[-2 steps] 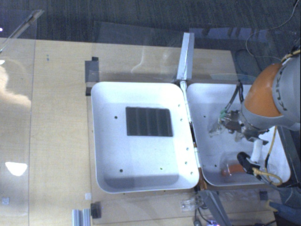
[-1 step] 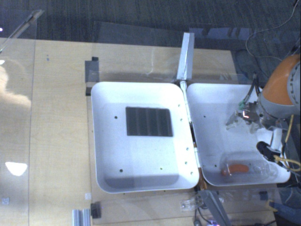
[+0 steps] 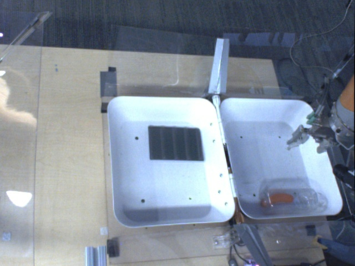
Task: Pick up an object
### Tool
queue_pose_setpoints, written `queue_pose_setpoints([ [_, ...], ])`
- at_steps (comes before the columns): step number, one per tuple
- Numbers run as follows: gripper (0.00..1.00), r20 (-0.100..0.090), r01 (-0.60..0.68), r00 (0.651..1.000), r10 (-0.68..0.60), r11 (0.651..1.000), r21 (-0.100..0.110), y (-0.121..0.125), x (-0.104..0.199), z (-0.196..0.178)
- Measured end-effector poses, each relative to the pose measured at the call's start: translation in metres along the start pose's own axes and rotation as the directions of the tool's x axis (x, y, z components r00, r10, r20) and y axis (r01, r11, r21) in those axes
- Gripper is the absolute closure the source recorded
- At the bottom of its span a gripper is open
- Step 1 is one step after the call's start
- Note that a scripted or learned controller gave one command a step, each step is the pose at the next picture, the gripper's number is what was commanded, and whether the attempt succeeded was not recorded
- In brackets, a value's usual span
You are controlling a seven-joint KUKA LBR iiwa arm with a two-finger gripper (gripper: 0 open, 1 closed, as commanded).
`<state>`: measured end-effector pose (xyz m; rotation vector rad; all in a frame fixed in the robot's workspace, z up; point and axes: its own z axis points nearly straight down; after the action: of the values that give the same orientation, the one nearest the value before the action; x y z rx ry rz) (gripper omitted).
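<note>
Two shallow white bins side by side on wooden bench [image 3: 55,148]; left bin [image 3: 119,148] with dark ribbed rectangular pad [image 3: 175,143] on its floor. In right bin [image 3: 249,115], clear plastic bottle with orange-red inside [image 3: 288,198] lying on its side near front wall; gripper [image 3: 304,136] above right side of that bin, well apart from bottle, nothing between fingers, spread impossible to tell

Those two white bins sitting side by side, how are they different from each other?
The left bin has a dark ribbed rectangular panel on its floor; the right bin has none. The right bin holds a clear plastic bottle with something orange inside, lying near its front edge; the left bin has no such item. The robot's hand is over the right bin, not the left. Both are shallow, white, with rounded corners.
</note>
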<state>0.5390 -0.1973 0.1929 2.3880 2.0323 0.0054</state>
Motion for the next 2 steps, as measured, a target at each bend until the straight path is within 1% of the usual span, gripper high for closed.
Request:
queue_pose_setpoints([
  [1, 0.0, 0.0, -0.019, 1.0, 0.019, 1.0, 0.0, 0.038, 0.004, -0.024],
  [2, 0.0, -0.002, -0.057, 0.998, 0.057, 0.998, 0.006, -0.043, 0.068, 0.061],
])
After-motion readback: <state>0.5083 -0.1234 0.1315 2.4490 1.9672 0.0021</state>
